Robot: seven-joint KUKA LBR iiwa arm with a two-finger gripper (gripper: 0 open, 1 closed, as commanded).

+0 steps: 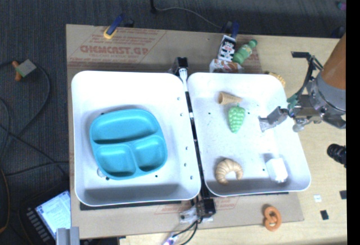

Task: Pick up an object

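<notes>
The right bin [292, 142] holds four things: a bumpy green grape bunch [236, 118] at centre, a tan cone [228, 97], a ridged croissant [228, 170] and a smooth white cylinder [277, 169]. One glossy blue three-part tray [128, 143] fills the left bin [81, 125]. The metal gripper [273, 117] (empty) hovers just right of the grapes; I cannot tell its spread.

Red printed lettering on the cardboard sheet [121, 49] behind the left bin reads roughly "CHEMCAST GP"; the characters are blurred and the reading is uncertain. A small packet [225, 53] behind the right bin carries print too small to read.
</notes>
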